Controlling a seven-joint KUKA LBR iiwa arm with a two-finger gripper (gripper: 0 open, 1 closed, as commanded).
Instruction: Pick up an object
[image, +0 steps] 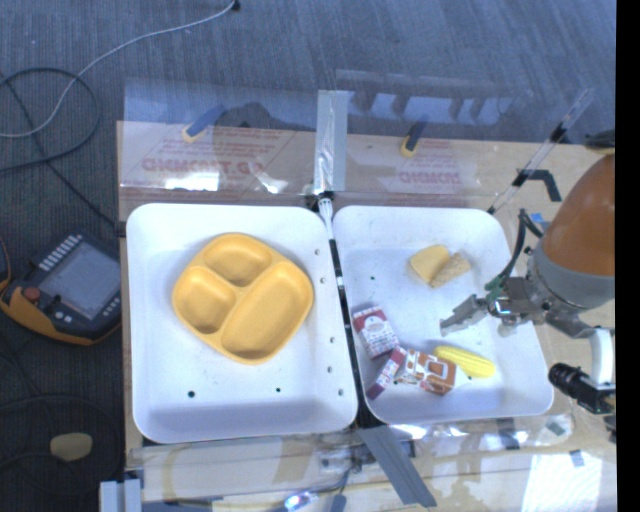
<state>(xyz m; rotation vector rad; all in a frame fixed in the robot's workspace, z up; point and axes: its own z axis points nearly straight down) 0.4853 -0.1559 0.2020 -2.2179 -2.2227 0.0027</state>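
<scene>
The right bin (470, 225) holds several small objects. A yellow-tan wedge (438, 265) lies toward its back. A red and white packet (373, 330) sits near the bin's left wall, with a second dark red packet (384, 376) below it. A red and white carton (428, 371) lies by the front, touching a yellow corn-like piece (468, 361). My gripper (466, 314) hovers over the right half of this bin, just above the yellow piece and right of the packets. Nothing shows in its grasp.
The left bin (160, 400) carries a yellow divided plate (242, 296). A metal divider strip (340, 300) runs between the bins. The orange-banded arm (585, 235) overhangs the right bin's right wall. A teach pendant (65, 290) lies on the floor at left.
</scene>
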